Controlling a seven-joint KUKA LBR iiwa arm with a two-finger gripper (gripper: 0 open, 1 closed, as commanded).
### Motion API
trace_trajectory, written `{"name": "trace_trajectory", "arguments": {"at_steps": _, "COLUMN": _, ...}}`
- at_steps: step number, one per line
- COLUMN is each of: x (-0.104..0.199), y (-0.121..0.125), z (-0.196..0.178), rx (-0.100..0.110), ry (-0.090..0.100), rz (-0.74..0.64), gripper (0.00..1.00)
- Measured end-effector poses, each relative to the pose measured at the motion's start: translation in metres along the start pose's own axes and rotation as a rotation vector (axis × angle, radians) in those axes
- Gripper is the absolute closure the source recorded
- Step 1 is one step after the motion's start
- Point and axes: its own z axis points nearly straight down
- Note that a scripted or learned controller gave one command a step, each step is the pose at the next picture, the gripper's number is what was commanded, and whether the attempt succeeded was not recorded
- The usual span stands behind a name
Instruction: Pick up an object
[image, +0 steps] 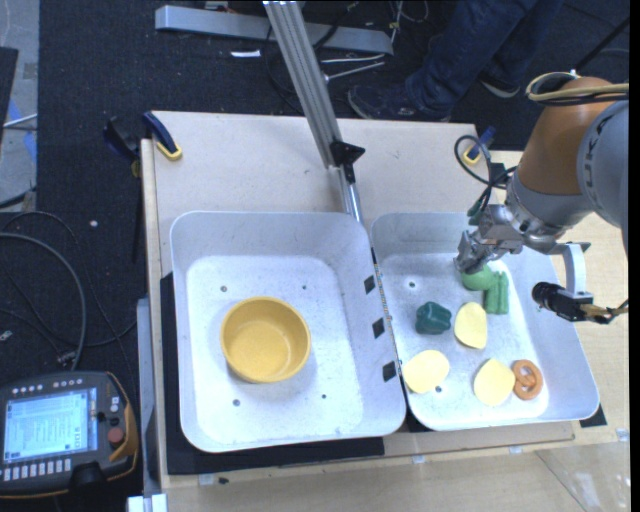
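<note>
A grey robot arm with an orange band reaches in from the right, its claw (478, 256) lowered onto the upper end of a light green block (491, 287) in the right-hand bin (400, 240). The block is an elongated, bent piece: its longer leg runs down the picture towards the near edge of the bin, while a shorter part turns leftward at the top, right under the claw. Its surface is plain, matte and pale green. The claw touches or covers that top part, but whether its fingers are spread or closed around the block cannot be told from this angle.

Just below and to the left of the block lies a dark green lump (432, 318), and beside that a yellow oval piece (471, 326), which sits just under the block's lower end. Nearer the front of the bin are two more yellow pieces, one at left (426, 371) and one at right (493, 382), the latter touching an orange pretzel-shaped ring (527, 379).

The left-hand bin (200, 240) holds a yellow bowl (265, 340), upright, well apart from the arm. Both bins rest on a pale wooden surface (240, 160). A handheld control pendant (62, 422) with a lit screen lies at lower left, off the surface.
</note>
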Motion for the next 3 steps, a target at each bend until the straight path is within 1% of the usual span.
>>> {"name": "trace_trajectory", "arguments": {"at_steps": 1, "x": 0.009, "y": -0.006, "z": 0.055, "rx": 0.002, "ry": 0.001, "rz": 0.0, "gripper": 0.0}}
{"name": "trace_trajectory", "arguments": {"at_steps": 2, "x": 0.01, "y": -0.006, "z": 0.073, "rx": -0.004, "ry": 0.0, "rz": 0.003, "gripper": 0.0}}
{"name": "trace_trajectory", "arguments": {"at_steps": 3, "x": 0.011, "y": -0.006, "z": 0.065, "rx": -0.005, "ry": -0.001, "rz": 0.002, "gripper": 1.0}}
